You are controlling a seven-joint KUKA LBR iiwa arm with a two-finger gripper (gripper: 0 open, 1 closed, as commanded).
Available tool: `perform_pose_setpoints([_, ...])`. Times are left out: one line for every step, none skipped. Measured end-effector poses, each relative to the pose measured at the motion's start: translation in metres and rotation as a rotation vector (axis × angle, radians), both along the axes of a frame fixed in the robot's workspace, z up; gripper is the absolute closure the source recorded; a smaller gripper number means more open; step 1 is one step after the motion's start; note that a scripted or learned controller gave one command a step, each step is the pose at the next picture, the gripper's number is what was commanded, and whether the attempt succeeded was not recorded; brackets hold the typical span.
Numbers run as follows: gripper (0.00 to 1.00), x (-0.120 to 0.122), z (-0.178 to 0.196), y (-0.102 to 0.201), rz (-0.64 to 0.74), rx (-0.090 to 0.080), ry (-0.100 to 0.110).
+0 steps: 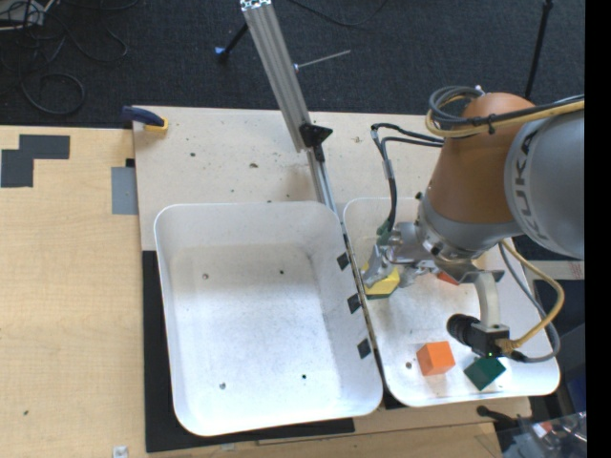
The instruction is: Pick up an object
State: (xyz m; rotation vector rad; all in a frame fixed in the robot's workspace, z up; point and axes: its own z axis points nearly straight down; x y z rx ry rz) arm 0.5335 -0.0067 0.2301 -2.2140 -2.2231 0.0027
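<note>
Pale wooden surface (pixel 67 284) carries a large shallow white plastic bin (pixel 258 322) on the left, and a smaller white bin (pixel 535 375) on the right. Grey arm with orange band (pixel 482 175) reaches down into the right bin. Pincer (pixel 387 270) sits low near the divider with a small yellow block (pixel 382 282) at its tip; grip can't be confirmed, opening unclear. Orange cube (pixel 435 358) and dark green block (pixel 485 372) lie loose near the front rim, likely spare targets.

Yellow block (pixel 384 281) at right bin's left wall; orange cube (pixel 436 358) and green block (pixel 485 373) near front edge.
</note>
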Motion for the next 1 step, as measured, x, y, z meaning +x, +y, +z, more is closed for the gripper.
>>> perform_pose_setpoints([1.0, 0.0065, 0.0076, 0.0555, 0.001, 0.001, -0.001])
